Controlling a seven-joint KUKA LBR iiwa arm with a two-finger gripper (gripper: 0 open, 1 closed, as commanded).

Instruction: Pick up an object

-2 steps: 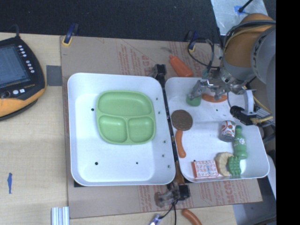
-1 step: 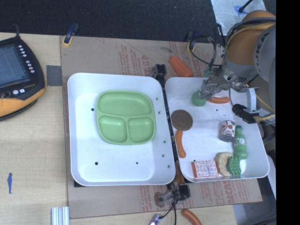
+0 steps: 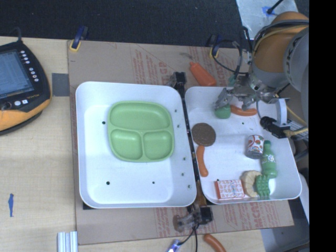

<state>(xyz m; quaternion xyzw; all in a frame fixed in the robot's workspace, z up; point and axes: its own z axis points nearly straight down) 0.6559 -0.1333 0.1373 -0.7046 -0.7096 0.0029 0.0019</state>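
My gripper (image 3: pixel 237 104) hangs over the far part of the right bin (image 3: pixel 231 151), its fingers spread open. The left fingertip (image 3: pixel 222 102) sits just above a small green lump (image 3: pixel 222 112), and an orange piece (image 3: pixel 244 110) lies under the right side. Nothing is held between the fingers. Other loose items in this bin are a brown disc (image 3: pixel 203 134), an orange stick (image 3: pixel 201 161), a small can (image 3: pixel 254 146), a green bottle (image 3: pixel 269 161), a red and white box (image 3: pixel 229 189) and a pale lump with a green toy (image 3: pixel 257 184).
The left bin (image 3: pixel 94 177) holds a green divided plate (image 3: pixel 140 130). An orange carrot (image 3: pixel 202 74) lies on the cardboard behind the bins and another (image 3: pixel 215 241) in front. A control pendant (image 3: pixel 18 85) rests at the far left.
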